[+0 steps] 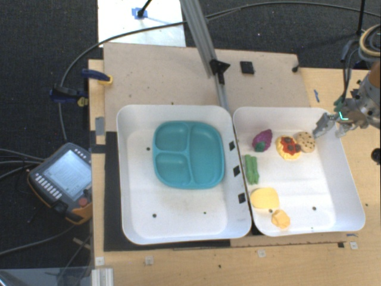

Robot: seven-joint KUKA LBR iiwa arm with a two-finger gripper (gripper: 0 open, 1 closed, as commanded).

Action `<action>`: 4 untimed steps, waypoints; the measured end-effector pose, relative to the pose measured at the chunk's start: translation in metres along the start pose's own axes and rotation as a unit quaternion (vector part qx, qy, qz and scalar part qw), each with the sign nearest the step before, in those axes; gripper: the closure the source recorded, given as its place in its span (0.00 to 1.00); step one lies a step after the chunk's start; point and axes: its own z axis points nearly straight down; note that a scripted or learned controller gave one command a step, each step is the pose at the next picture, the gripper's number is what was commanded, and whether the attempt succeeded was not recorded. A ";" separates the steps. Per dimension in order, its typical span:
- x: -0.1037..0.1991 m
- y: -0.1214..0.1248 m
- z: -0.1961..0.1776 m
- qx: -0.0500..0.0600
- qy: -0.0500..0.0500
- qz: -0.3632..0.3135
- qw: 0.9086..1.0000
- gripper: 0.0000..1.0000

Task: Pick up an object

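Observation:
The right bin [339,183] holds several toy foods: a purple piece [262,139], a red-and-yellow pizza-like piece [289,148], a tan cookie [306,141], a green piece [252,169], a yellow piece [264,198] and a small orange piece [280,218]. My gripper [331,128] hovers over the bin's far right corner, just right of the cookie. Its two fingers stand apart, open, with nothing between them.
In the left bin [134,207] lies a teal divided plate [189,154]. A metal pole [202,37] slants across the board behind the bins. A teach pendant [62,180] and cables lie off the bench to the left.

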 end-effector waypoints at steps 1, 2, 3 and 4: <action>0.000 0.001 -0.002 -0.002 0.000 0.000 1.000 0.00; -0.001 0.005 0.040 -0.001 0.000 0.000 1.000 0.00; 0.004 0.011 0.085 0.000 0.000 -0.001 1.000 0.00; -0.001 0.011 0.127 -0.001 0.000 0.001 1.000 0.00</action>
